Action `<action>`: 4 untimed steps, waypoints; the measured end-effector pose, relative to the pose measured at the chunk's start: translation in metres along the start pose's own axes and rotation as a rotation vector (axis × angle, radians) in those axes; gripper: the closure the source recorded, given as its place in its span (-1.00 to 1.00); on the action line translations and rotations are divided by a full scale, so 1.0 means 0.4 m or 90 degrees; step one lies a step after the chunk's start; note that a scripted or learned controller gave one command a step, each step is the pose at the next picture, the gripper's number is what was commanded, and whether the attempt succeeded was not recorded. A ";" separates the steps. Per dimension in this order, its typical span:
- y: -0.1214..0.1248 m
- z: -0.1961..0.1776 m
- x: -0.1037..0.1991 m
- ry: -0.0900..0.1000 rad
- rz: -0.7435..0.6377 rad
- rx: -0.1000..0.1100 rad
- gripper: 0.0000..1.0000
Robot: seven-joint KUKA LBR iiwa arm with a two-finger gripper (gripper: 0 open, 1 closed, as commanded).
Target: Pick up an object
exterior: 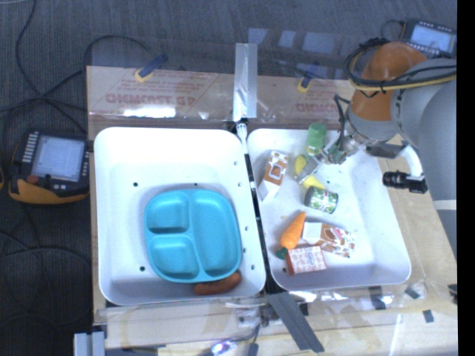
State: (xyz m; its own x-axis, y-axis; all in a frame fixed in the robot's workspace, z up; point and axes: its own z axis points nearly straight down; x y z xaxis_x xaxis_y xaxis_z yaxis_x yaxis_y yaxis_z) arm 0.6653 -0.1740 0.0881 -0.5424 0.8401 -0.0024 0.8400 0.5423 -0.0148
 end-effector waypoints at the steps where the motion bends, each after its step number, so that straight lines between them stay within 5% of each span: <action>1: 0.000 0.000 0.000 0.000 0.000 0.000 -1.00; 4: -0.008 -0.056 -0.028 -0.002 -0.001 -0.008 -1.00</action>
State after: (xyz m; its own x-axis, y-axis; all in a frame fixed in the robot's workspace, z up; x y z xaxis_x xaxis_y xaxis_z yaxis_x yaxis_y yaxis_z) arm 0.6687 -0.1849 0.1106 -0.5442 0.8389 -0.0055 0.8390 0.5442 -0.0020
